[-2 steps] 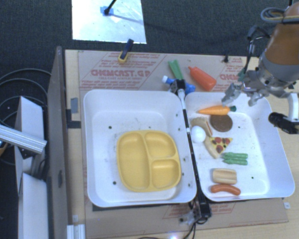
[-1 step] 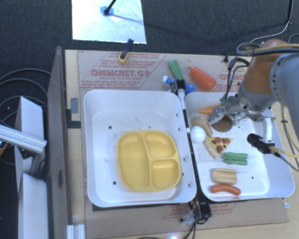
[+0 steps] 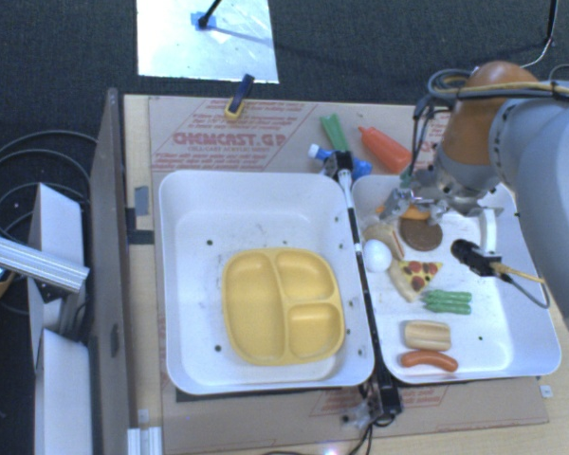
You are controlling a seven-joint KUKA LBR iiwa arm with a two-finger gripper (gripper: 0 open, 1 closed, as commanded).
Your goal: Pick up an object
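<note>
At centre right of the frame, the gripper (image 3: 410, 203), its opening impossible to judge, hangs over a brown disc (image 3: 421, 234) in the right bin (image 3: 526, 344); a centred, vertical descent would serve best.

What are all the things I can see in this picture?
Left bin: 1, white, left side of bench.
Right bin: 1, white, right side.
Divided tray: 1, yellow, in left bin.
Egg: 1, white, right bin, near the divider.
Pizza slice: 1, yellow with red spots, right bin middle.
Green beans: 1 bunch, green, right of the pizza slice.
Bun: 1, tan, right bin front.
Sausage: 1, reddish, front of the bun.
Brown disc: 1, brown, under the end effector.
Arm: 1, grey and orange, from right.
End effector: 1, over right bin's back.
</note>
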